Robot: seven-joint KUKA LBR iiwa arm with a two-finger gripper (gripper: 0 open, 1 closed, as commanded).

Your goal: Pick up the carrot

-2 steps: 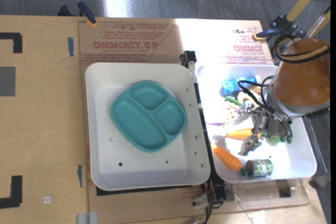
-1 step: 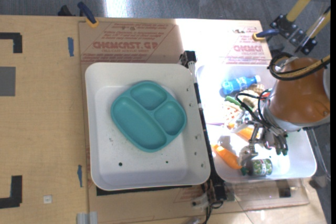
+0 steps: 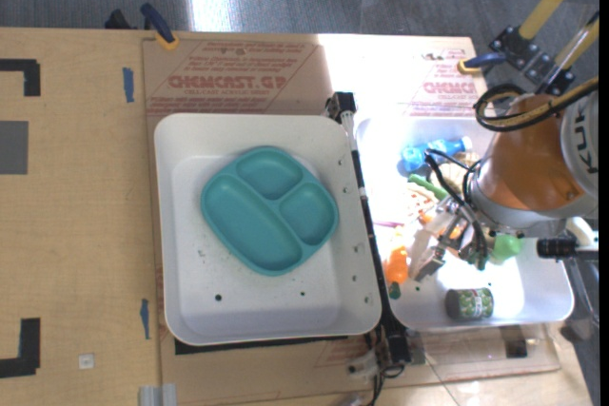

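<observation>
While my tool (image 3: 430, 263) hangs beside the carrot (image 3: 396, 266), jaw state unclear, I fear it nudging clutter instead.

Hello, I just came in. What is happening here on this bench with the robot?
A grey and orange robot arm reaches from the right into the right bin, which holds a scatter of small items. Its claw hangs low beside the orange carrot near the bin's left wall. Nothing is seen between its fingers, so the carrot is not picked up yet. A green can lies close by. The left bin holds a teal divided plate.
</observation>
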